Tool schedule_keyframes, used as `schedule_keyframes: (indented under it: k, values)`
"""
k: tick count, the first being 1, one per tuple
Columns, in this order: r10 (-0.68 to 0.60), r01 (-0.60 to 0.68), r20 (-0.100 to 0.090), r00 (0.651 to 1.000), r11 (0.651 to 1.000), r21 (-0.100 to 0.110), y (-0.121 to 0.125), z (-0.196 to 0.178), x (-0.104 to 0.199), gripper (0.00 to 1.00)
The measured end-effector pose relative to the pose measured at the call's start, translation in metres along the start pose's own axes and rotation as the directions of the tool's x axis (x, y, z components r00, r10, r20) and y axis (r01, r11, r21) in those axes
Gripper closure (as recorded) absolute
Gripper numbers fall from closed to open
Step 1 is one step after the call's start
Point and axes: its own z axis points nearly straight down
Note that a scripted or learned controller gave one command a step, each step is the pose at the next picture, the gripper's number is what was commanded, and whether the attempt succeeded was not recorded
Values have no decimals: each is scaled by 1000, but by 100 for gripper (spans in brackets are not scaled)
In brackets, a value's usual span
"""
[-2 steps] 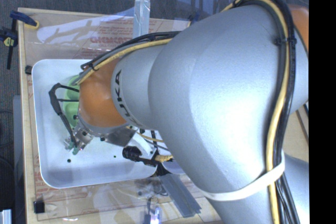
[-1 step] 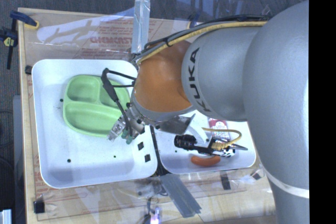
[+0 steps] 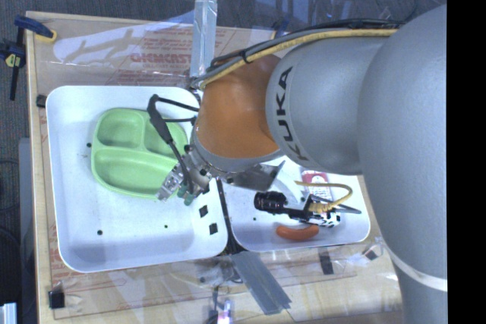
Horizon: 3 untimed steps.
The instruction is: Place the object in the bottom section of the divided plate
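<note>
Green plastic catches the eye first: a divided plate (image 3: 129,155) lies in the left bin (image 3: 76,239), toward its upper part, with two smaller sections along the top and one long section along the bottom. The grey arm (image 3: 342,95) sweeps in from the right, its orange band (image 3: 231,121) hanging over the ridge where the two bins meet, and black cable loops from it across the plate's right side. The gripper (image 3: 176,187) sits at the lower right corner of the plate, right at the rim of the bottom section; it is small and glinting from here, and I cannot tell whether it is released or clenched, or whether anything sits in it. The bottom section of the plate looks bare green from where I stand. In the right bin (image 3: 357,231), well apart from the plate, lie a reddish sausage-shaped object (image 3: 296,233) near the front wall, a black object (image 3: 271,201) just above it, a pink and white item (image 3: 315,178) partly under the arm, and some yellow-and-black bits (image 3: 325,205) between them. The bins rest on a table (image 3: 38,87) covered in clear sheeting.
</note>
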Motion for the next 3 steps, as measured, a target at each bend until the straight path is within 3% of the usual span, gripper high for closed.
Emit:
schedule_keyframes:
  k: [1, 2, 3]
  values:
    - [405, -405, 0, 914, 914, 1, 8, -83, -75, 100]
    - [653, -653, -1, 757, 757, 6, 57, 22, 55, 100]
    - [641, -641, 1, 767, 767, 5, 75, 112, 78, 100]
